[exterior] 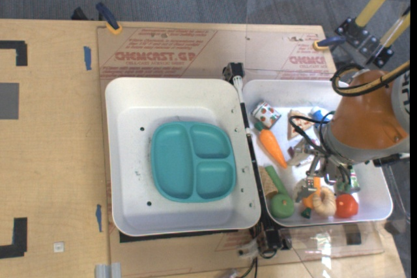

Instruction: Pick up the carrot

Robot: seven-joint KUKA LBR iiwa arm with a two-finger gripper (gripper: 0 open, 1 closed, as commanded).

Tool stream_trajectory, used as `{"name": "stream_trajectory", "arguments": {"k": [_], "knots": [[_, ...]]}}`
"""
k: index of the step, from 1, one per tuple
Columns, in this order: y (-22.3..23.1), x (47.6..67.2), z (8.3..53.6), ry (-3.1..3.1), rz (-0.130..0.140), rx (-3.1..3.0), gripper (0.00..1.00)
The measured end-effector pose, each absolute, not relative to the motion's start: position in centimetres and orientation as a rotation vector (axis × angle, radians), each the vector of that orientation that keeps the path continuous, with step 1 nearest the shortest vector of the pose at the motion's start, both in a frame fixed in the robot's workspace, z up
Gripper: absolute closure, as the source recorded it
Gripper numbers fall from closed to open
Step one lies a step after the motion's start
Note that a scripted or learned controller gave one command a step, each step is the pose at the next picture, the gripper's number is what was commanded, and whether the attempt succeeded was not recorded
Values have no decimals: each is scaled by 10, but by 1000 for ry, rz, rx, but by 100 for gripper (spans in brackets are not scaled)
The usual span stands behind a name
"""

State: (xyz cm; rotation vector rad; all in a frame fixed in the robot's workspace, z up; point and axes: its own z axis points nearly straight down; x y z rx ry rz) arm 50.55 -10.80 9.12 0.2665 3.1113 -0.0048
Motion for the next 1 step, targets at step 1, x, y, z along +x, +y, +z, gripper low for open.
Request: {"name": "stream_trajectory", "arguments": {"k": [1], "knots": [[-115, 487, 91, 3030, 1, 746, 0]]}}
